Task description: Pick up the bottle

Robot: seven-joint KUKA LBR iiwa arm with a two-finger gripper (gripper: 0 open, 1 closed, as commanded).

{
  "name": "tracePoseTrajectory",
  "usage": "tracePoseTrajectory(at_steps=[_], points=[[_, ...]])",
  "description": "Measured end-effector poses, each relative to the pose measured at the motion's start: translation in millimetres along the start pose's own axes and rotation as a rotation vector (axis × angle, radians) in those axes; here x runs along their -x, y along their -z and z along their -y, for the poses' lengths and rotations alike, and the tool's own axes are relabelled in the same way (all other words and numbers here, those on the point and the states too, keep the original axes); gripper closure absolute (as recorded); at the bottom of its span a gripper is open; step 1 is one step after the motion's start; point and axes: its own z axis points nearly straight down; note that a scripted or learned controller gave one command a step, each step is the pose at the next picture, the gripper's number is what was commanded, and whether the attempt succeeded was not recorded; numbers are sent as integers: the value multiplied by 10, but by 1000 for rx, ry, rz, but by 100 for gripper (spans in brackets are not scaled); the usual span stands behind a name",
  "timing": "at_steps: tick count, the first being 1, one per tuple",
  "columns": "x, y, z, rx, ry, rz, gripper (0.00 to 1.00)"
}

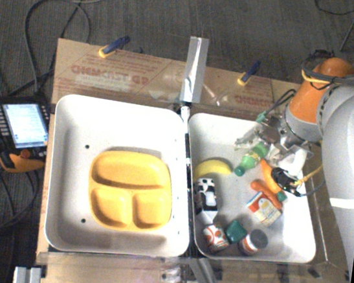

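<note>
Seemingly gripper (260, 143) closed around green bottle (248, 162)

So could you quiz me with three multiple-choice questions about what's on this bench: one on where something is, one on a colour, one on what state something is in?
1. Where does the yellow tray lie?
A. in the left bin
B. in the right bin
C. on the floor

2. What colour is the cap of the bottle?
A. red
B. green
C. blue

3. How does the bottle sit in the right bin?
A. standing upright
B. lying on its side
C. stacked on the yellow tray

Answers:
1. A, the tray rests on the floor of the left bin.
2. B, the end of the bottle that points down the picture is green.
3. B, the bottle lies tilted on the bin floor, just below the gripper.
</note>
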Motion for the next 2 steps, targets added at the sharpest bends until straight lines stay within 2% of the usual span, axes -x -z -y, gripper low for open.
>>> tracePoseTrajectory(at_steps=[1,2], points=[[-2,114,-8,2,3,4,100],[-812,1305,156,-7,-77,4,100]])
